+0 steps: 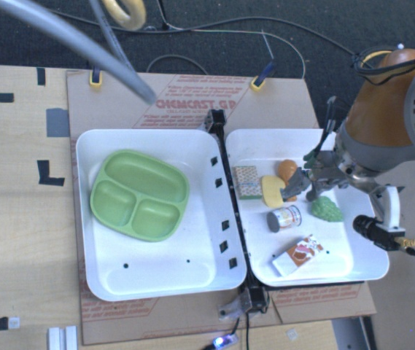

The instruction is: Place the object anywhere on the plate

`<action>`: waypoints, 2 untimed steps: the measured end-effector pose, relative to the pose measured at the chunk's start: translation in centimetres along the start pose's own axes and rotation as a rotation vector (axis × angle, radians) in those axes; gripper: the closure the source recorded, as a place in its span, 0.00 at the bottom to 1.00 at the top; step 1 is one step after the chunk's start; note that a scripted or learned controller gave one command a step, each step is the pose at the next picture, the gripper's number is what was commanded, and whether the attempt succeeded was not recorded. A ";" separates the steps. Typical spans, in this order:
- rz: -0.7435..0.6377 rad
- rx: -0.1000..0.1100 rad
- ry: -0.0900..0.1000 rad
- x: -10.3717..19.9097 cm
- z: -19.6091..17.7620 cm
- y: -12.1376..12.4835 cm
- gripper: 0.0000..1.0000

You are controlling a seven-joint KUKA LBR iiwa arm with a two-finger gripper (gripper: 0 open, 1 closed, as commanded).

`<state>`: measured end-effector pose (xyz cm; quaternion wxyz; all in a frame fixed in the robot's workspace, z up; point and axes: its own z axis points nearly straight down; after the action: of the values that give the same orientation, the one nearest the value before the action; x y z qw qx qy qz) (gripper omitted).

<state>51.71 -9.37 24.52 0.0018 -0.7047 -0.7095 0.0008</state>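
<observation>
Pale green plate (140,195), white bins (156,279)

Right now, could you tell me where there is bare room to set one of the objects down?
The green plate in the left bin has three bare compartments. Bare white floor borders it below and to the right, toward the divider. The right bin is crowded: the yellow block, orange ball, can, green toy and carton cluster near the gripper.
</observation>
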 end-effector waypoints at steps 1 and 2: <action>0.000 0.002 -0.001 5.0 1.7 1.3 1.00; 0.000 0.001 -0.001 10.2 3.0 3.3 1.00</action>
<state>54.91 0.90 21.54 0.0020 -0.7047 -0.7095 0.0015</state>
